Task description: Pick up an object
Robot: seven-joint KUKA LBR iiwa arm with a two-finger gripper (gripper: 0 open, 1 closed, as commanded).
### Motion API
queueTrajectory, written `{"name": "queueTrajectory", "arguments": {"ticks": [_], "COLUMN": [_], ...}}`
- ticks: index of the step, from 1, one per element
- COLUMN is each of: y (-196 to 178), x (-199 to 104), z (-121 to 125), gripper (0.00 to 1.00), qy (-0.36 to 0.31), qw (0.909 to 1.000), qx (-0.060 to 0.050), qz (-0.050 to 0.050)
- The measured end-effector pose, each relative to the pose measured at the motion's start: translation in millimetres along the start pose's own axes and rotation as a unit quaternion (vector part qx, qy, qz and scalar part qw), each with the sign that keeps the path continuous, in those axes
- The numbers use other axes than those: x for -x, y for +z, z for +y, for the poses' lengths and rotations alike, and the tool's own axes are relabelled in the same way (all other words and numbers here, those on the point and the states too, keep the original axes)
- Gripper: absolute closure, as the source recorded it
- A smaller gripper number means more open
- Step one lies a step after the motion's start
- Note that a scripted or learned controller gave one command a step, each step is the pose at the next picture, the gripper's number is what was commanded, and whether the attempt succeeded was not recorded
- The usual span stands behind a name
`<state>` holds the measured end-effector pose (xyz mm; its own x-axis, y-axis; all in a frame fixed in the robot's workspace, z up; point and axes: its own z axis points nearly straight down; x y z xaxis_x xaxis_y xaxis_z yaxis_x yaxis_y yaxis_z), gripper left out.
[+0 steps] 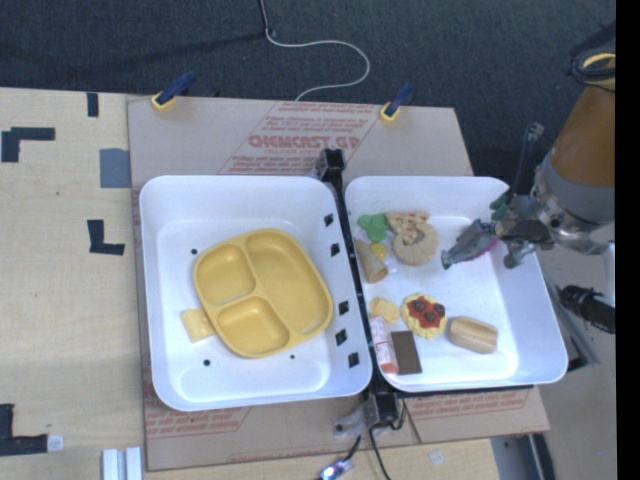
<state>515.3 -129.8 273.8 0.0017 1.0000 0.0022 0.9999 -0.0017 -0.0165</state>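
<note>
In the left bin [160, 268] lies a yellow divided plate [262, 290] with a small yellow block [197, 324] at its left edge. The right bin [520, 298] holds the toy food: a green piece [373, 225], a round cookie [412, 238], a small pizza [424, 313], a bread roll [472, 334]. The jaws [462, 248] hang just right of the cookie, pointing left toward it; nothing sits between them, and how far open they are I cannot tell.

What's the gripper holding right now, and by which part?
Nothing that shows. The gripper hangs over the right bin, beside the cookie, with no item between its fingers. Whether they are open or shut can't be told.
</note>
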Motion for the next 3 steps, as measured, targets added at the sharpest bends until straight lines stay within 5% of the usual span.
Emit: {"name": "queueTrajectory", "arguments": {"ticks": [1, 3], "y": [-5.2, 88.0], "x": [-0.1, -0.6], "z": [1.7, 0.0], "gripper": [0.00, 0.00], "qy": [-0.001, -0.001], "qw": [1.0000, 1.0000], "qx": [0.005, 0.003], "qz": [-0.001, 0.000]}}
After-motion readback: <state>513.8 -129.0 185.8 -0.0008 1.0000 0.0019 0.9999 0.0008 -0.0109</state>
